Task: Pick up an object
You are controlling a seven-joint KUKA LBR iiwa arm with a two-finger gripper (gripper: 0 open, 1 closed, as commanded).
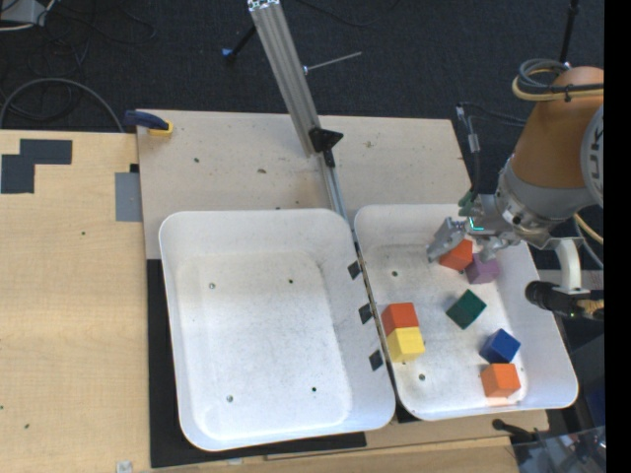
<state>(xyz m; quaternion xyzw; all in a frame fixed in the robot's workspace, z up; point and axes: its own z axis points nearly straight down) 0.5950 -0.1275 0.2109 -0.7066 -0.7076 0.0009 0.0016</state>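
Six small blocks are seen in the right bin (552, 387). An orange block (456, 256) lies toward the far side, tilted, with a purple block (482, 270) just beside it. A dark green block (466, 309) is set near the middle. An orange-red block (400, 317) touches a yellow block (405, 343) by the left wall. A blue block (501, 346) and another orange block (501, 379) lie near the front right corner.

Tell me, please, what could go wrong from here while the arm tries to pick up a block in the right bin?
1. The pincer sits at an orange-red block that touches a purple block; closing or lifting may drag or knock the purple one.
2. The grip looks near the block's upper edge, so it might slip out.
3. The green block lies close below and could be bumped.
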